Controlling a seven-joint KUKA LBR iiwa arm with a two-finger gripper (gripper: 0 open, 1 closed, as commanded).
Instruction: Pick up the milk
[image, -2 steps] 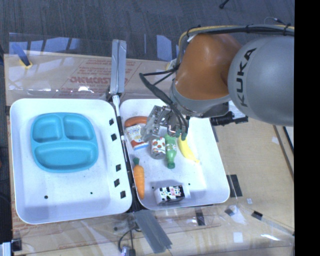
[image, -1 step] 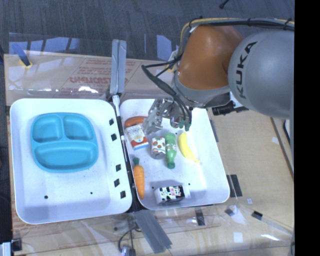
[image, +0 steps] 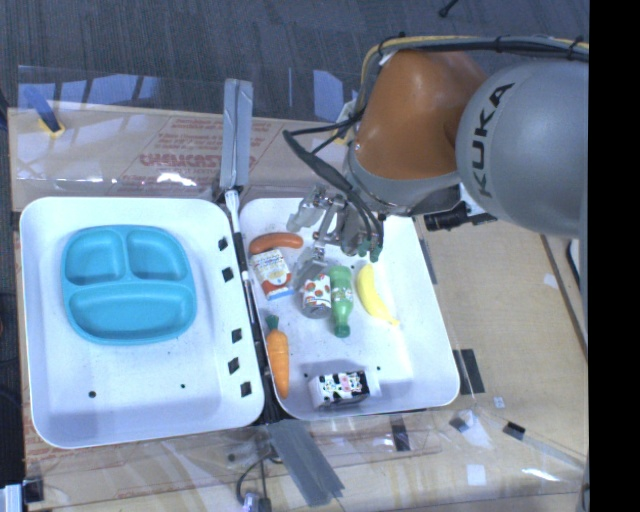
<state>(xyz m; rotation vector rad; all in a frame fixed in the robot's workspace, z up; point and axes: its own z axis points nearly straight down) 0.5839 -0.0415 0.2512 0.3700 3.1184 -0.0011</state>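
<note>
The milk (image: 342, 387) is a small carton with black and white cow patches. It lies on its side near the front edge of the right bin (image: 425, 345). My gripper (image: 334, 232) hangs over the back of that bin, above the sausage (image: 275, 242) and the can (image: 316, 292), well behind the milk. Its fingers stand open with nothing between them. The grey arm with its orange band covers the bin's back right corner.
Also in the right bin are a small white and orange carton (image: 270, 272), a green bottle (image: 341, 298), a banana (image: 375, 293) and a carrot (image: 278, 362). The left bin (image: 40, 370) holds a blue divided plate (image: 127, 280).
</note>
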